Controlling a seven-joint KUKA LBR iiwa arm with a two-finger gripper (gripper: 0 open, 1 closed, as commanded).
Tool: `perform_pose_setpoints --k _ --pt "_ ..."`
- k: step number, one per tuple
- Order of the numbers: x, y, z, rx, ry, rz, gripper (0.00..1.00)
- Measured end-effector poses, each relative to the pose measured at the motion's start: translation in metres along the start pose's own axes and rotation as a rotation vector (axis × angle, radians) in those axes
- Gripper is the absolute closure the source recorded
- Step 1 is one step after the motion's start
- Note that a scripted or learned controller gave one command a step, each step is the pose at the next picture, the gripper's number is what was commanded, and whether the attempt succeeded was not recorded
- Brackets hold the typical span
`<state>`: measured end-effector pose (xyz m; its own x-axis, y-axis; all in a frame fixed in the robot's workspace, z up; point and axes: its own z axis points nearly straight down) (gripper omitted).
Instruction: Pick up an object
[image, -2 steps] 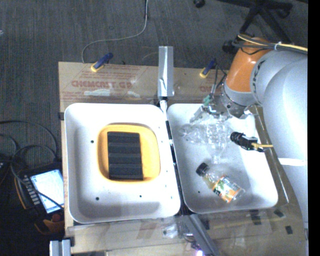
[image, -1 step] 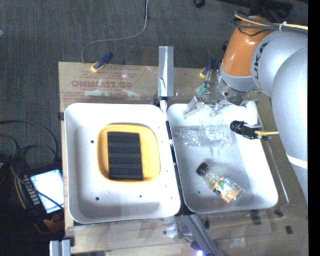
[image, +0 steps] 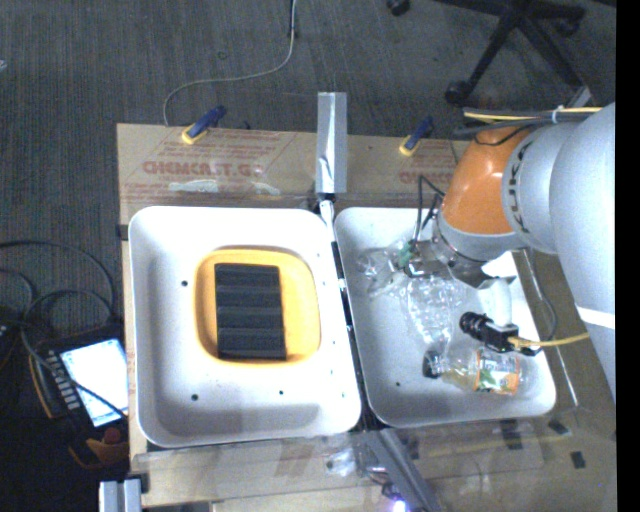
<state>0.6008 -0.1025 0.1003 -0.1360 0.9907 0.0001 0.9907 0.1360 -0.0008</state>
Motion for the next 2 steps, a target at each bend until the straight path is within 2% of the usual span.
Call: perform_pose_setpoints --k 1,2 --pt "0.022 0.037 -0.083 -0.001 0.001 -0.154 1.00" --pt "0.023 0.071 -0.170 -0.001 -0.002 -0.099 1.00"
